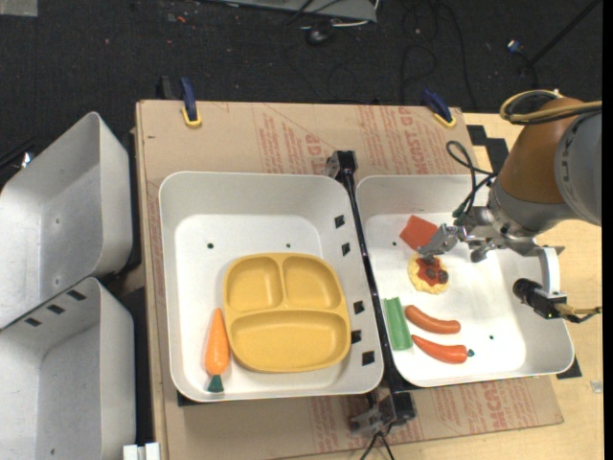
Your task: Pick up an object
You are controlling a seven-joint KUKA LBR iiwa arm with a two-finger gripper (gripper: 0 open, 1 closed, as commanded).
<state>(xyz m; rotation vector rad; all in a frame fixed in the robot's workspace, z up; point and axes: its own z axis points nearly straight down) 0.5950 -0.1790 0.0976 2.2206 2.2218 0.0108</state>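
Two shallow white bins are seen side by side on the bench [287, 132]. The left bin [182, 257] is occupied by a yellow divided tray [285, 311], with an orange toy carrot [217, 345] lying just beside it at the tray's 9 o'clock, tip toward 12.

In the right bin [546, 348], a small round yellow piece topped with red [428, 275] is found near the middle. A flat red-orange piece [418, 230] is placed at its 12 o'clock, close by. A green stick [395, 323] lies along the bin's left wall, at 7 o'clock from the round piece. Two sausage-shaped pieces are noted at 6 o'clock: an orange-red sausage [433, 320] and, below it, a red one with a dark tip [442, 351], lying close together, roughly parallel.

The arm [551, 175] is brought in from 3 o'clock. The end effector [436, 247] is positioned over the upper edge of the round piece, between it and the flat red-orange piece. Whether it is spread or pressed together cannot be told, and nothing is clearly seen pinched in it.
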